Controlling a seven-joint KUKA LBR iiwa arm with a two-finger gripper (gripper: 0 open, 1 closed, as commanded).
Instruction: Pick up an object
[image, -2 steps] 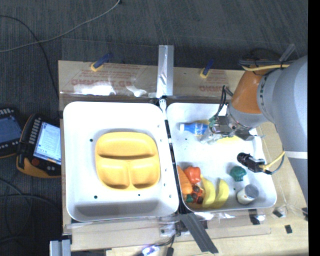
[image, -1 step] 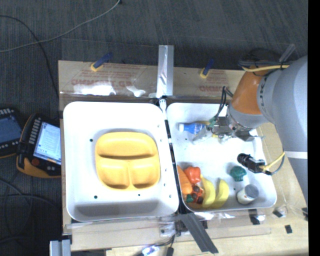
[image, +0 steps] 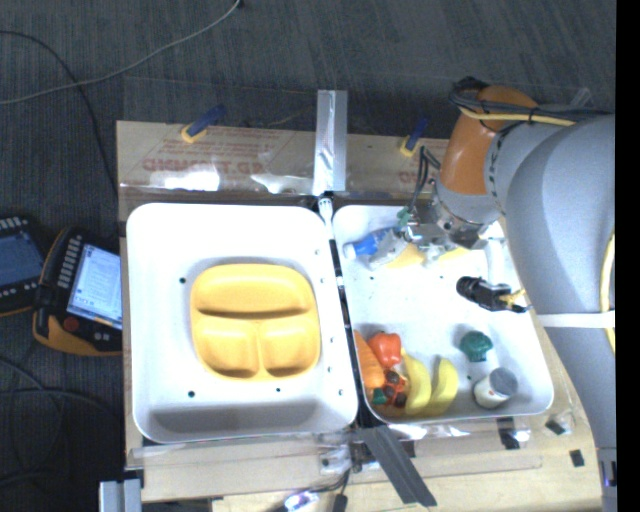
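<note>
Blue plastic, by the look of it: the small object (image: 368, 244) lies in the far left corner of the right bin (image: 430, 305), close to the wall and just beside a pale yellow piece (image: 405, 258). Expect it to be light and probably slick. It is too blurred to say whether it is stiff. Take it across its narrow middle, on the side away from the wall. The gripper (image: 425, 232) hangs just beside it, and you cannot tell whether it is spread or closed. Bananas (image: 437, 385) lie well apart at the near edge. A yellow tray (image: 255, 320) sits in the left bin.
</note>
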